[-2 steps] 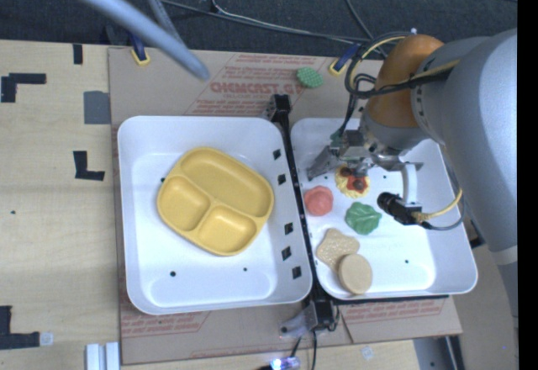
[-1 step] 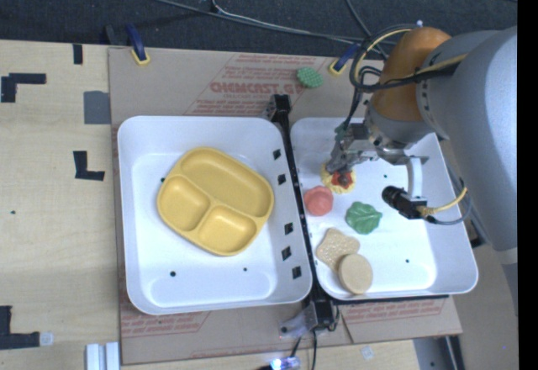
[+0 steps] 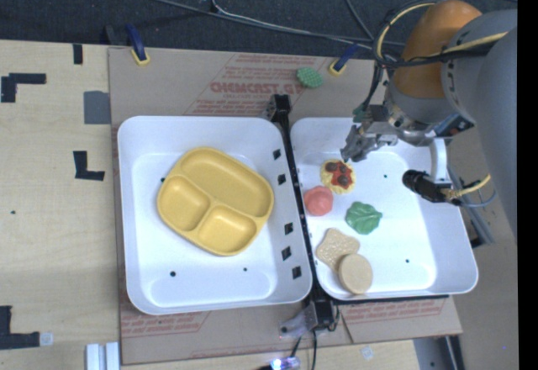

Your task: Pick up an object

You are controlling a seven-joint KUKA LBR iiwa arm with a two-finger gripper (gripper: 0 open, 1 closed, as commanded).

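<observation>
The right bin (image 3: 420, 267) holds several toy foods: a small pizza-like piece with red and yellow topping (image 3: 340, 177), a pink round piece (image 3: 319, 201), a green leafy piece (image 3: 363, 218), a tan bread slice (image 3: 334, 245) and a tan round biscuit (image 3: 355, 273). My gripper (image 3: 355, 150) hangs at the bin's upper part, just above and to the right of the pizza-like piece. Nothing shows between its fingers.
The left bin (image 3: 143, 276) holds a yellow divided plate (image 3: 215, 199). A small green object (image 3: 309, 77) lies on the cardboard behind the bins. The grey arm with its orange band (image 3: 441, 32) fills the upper right. Cables run over the dark back surface.
</observation>
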